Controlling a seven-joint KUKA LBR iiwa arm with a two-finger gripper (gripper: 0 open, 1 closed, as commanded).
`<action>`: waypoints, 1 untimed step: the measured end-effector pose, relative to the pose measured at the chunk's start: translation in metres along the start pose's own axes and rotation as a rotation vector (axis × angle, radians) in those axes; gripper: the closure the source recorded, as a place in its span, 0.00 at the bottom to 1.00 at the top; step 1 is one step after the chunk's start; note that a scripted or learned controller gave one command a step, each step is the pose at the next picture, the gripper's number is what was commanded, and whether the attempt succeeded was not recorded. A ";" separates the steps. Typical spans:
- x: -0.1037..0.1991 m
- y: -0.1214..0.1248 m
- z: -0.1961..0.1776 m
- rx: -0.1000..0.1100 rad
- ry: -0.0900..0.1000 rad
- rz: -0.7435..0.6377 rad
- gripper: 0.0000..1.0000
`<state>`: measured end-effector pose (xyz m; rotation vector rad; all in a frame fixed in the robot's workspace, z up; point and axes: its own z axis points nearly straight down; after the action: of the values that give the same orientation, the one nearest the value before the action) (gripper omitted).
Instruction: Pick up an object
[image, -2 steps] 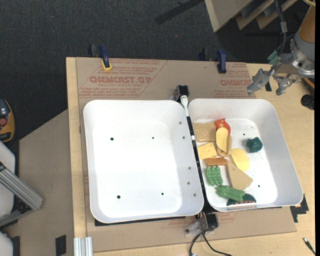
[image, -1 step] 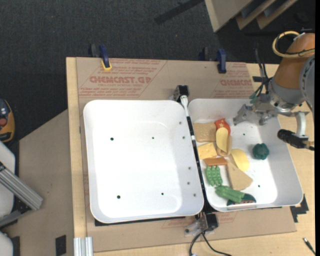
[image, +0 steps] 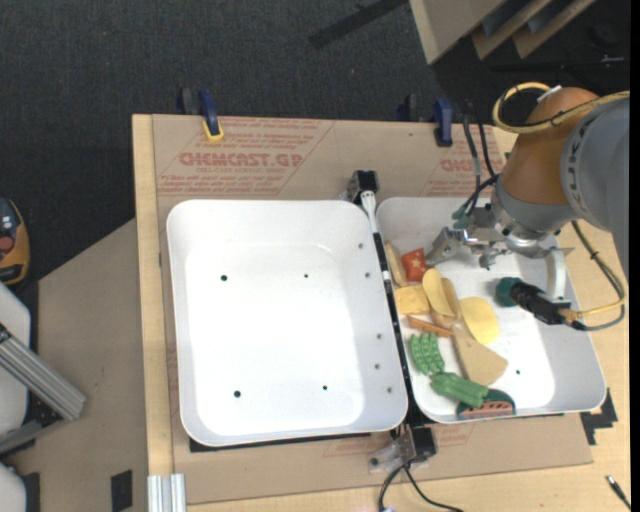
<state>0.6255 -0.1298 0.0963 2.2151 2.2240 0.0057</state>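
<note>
The right bin holds a heap of toy food along its left side. In it I see a red piece, a long yellow piece, a yellow block, a thin orange stick, a round yellow piece, a tan wedge, a knobbly green piece and a green cucumber shape. My gripper hangs over the bin's back part, just up and right of the red piece. Nothing shows between its fingers.
The left bin stands beside the right one, with a black divider where their rims meet. A small dark red and green object lies at the right bin's front rim. Blue clamps hold the board at the back.
</note>
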 end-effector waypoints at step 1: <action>0.034 0.044 0.008 0.001 -0.007 0.000 0.00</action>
<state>0.6689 -0.0957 0.0882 2.2123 2.2202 -0.0034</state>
